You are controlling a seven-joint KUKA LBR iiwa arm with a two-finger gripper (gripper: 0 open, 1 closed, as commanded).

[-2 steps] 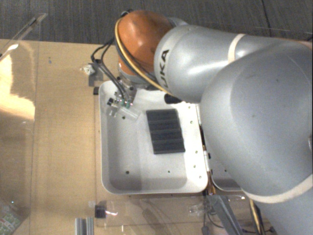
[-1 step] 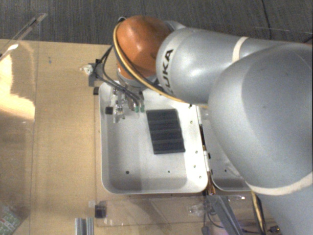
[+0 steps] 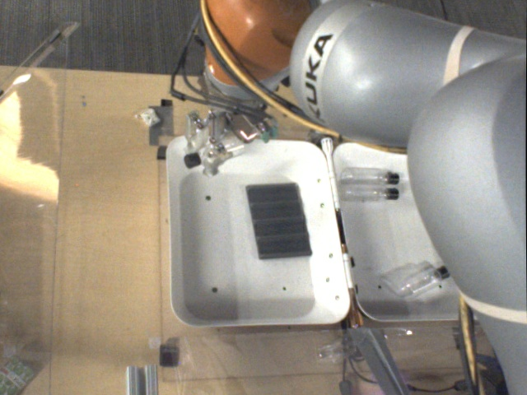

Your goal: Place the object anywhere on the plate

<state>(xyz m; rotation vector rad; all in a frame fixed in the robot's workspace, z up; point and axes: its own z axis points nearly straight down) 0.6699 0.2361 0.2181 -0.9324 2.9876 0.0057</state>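
— Looking down on the bench point(image 3: 90, 245), what do you see of the arm point(image 3: 387, 72)?

— It reaches in from the right, grey with the orange band point(image 3: 251, 15) above the wrist, and the gripper point(image 3: 212, 146) hangs over the far-left corner of the left bin point(image 3: 189, 295), right at the rim.

— Is it holding anything?

— I cannot tell. The claw is a tangle of small metal parts and cables from this angle, and how far it stands open is not readable; nothing clearly shows between its tips.

— Where is the plate?

— A dark ribbed plate point(image 3: 279, 220) lies flat on the floor of the left bin, a little right of the middle, well apart from the gripper.

— And the object?

— Two clear syringes with black caps point(image 3: 369, 183) lie side by side, touching, at the far-left part of the right bin point(image 3: 370, 307). Another clear item point(image 3: 414, 278), also dark-tipped, lies nearer the front of that bin, partly under the arm. Which of them is the task's object, I cannot tell.

— Anything off the bins?

— A small dark block point(image 3: 169, 353) sits on the bench by the left bin's near-left corner.
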